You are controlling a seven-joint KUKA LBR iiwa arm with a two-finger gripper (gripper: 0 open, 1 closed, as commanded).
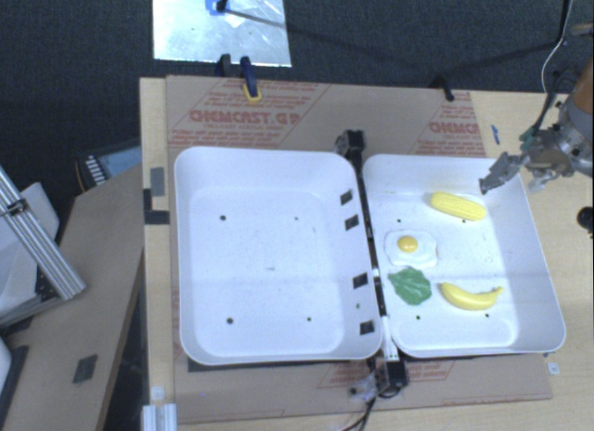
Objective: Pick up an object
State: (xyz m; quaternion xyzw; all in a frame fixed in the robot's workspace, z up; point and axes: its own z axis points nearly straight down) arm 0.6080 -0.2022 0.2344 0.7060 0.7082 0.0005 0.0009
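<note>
Gripper [501,175] hangs above far right edge of right bin [534,234], fingers spread, nothing between them. You see corn [458,205] just beside it, plus fried egg [410,248], green leaf [409,284], banana [471,296] all lying in bin. Pick not yet done; descent and grasp remain

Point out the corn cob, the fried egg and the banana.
corn cob [457,205], camera view, middle of the cob.
fried egg [407,245], camera view, on the yolk.
banana [469,296], camera view, middle of the curve.
</note>
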